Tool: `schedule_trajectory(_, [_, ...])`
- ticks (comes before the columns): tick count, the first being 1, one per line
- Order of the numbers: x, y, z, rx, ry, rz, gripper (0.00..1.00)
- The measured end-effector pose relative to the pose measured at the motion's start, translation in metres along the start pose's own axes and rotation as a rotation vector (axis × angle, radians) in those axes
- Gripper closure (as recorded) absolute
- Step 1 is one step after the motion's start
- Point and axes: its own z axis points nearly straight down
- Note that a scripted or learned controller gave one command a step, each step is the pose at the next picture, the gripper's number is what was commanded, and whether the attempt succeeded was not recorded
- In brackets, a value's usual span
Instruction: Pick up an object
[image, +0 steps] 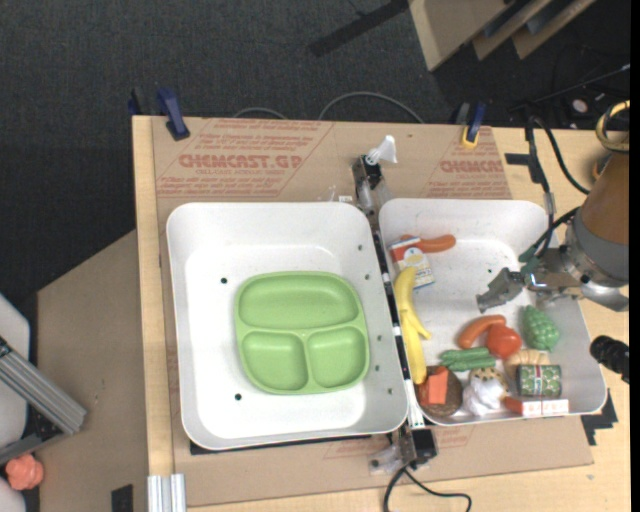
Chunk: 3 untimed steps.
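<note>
Everything worth picking lies in the right bin (440, 215), so that bin serves as the landmark. Along its near edge sit a small green-labelled box (538, 379), a pale toy figure (484, 389) and a brown-and-orange piece (438, 390) at the near left corner. Just beyond them lie a green vegetable like a cucumber (466, 357), a red tomato-like piece (504, 342), a red-orange sausage shape (480, 328) and a knobbly green fruit (541, 328) toward the bin's right wall. A yellow banana (406, 318) runs along the left wall, and past it, toward the far side, are a small carton (413, 265) and a red hot-dog shape (432, 243).

The gripper (497, 291) hangs over the middle of the bin, above bare floor just beyond the sausage shape and the tomato-like piece. Its fingers look slightly spread and nothing sits between them, though at this size and slant the gap is hard to read with confidence.

This looks like the approach step: no object is grasped, and the tool is still clear of the pile. The next move calls for choosing one target, most likely the sausage shape nearest the tool, centring over it, and descending with the fingers astride its narrow width without nudging the tomato-like piece beside it.

To the left of the right bin, the left bin (190, 300) holds a green divided tray (300, 330).
</note>
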Motion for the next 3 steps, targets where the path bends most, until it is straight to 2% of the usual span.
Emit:
schedule_trajectory(1, [0.026, 0.009, 0.106, 0.007, 0.003, -0.002, 0.00])
schedule_trajectory(2, [0.022, -0.008, 0.132, 0.004, 0.002, 0.001, 0.00])
schedule_trajectory(3, [0.022, -0.006, 0.120, -0.003, -0.002, 0.002, 1.00])
